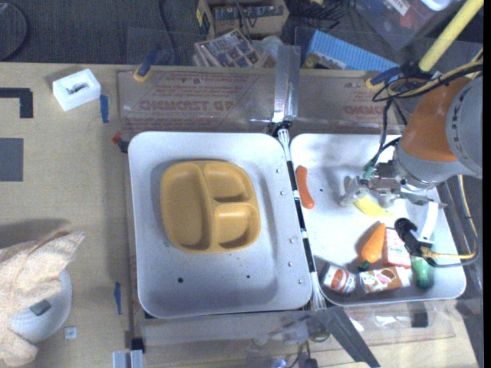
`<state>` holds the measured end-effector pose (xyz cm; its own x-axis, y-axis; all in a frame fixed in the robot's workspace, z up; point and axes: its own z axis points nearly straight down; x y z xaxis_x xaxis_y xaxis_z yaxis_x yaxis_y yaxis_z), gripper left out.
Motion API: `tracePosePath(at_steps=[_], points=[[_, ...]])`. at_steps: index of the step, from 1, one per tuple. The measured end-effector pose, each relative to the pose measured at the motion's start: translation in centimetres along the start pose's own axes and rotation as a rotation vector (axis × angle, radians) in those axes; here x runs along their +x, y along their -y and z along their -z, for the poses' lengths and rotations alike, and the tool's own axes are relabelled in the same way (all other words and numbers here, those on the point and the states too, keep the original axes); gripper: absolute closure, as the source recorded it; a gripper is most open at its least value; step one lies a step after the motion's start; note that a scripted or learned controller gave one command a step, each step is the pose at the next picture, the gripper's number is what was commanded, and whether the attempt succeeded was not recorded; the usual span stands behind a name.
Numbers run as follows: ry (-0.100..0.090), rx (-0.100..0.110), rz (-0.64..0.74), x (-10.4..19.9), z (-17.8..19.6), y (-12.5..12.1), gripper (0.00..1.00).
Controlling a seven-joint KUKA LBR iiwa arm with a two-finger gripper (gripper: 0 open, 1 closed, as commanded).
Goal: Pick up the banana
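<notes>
Lying nearest along the right bin's front edge are two small cans, a green item, a carton and a carrot. Just beyond, the gripper hangs low over the yellow banana, likely to grasp it; whether its jaws are apart or together I cannot tell. A hot dog lies by the divider. The left bin holds a tan divided tray.
</notes>
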<state>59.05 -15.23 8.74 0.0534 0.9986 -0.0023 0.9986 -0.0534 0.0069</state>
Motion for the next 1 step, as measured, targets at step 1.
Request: tracePosePath(at_steps=[1], points=[[0.000,-0.005,0.000,0.01,1.17,-0.15,1.00]])
